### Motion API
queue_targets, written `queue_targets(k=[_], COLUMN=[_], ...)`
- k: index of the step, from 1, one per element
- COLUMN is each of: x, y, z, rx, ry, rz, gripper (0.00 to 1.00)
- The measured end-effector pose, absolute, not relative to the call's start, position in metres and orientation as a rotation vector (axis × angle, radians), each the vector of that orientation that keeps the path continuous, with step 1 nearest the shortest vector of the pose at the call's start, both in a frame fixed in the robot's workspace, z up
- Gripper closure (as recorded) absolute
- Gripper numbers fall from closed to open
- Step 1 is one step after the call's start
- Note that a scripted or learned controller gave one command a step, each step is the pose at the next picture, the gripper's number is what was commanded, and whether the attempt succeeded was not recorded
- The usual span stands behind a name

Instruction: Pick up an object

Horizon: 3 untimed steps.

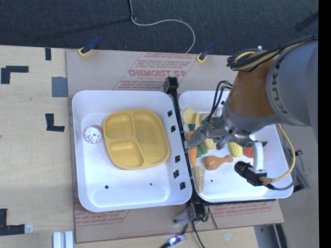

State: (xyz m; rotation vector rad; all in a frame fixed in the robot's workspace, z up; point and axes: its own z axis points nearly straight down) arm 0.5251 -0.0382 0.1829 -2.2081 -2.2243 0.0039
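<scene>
The big grey arm (274, 87) with the orange band comes in from the right side of the frame. Its claw (214, 133) is down low in the right bin (274, 185), over a pile of toy food. The claw is dark and the arm covers much of it, so I cannot tell if it is gripping anything.

The job is to pick up one thing. From what shows, that is not done yet. Nothing is seen lifted up. All the toys seem to lie on the bin floor. What is left is to grab one toy and lift it.

The toys sit in the left part of the right bin, near the wall between the two bins. There is an orange carrot (192, 154) just left of the claw, a yellow piece (189, 117) above it, a brown drumstick (217, 162) below the claw, and a yellow corn (236, 149) to the right. They are small and bright and lie close together.

The left bin (129, 190) holds a yellow tray (137, 138) with three parts and a small spotted ball (93, 135) beside it.
</scene>
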Motion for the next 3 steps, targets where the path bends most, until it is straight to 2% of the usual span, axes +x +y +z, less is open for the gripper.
queue_targets(k=[1, 2, 3], x=[0.527, 0.535, 0.484], y=[-0.043, 0.071, 0.040], z=[0.193, 0.236, 0.416], rx=[-2.216, -2.204, -2.226], ry=[-2.222, -2.237, -2.230], rz=[0.004, -0.008, -0.022], gripper=[1.00, 1.00, 1.00])
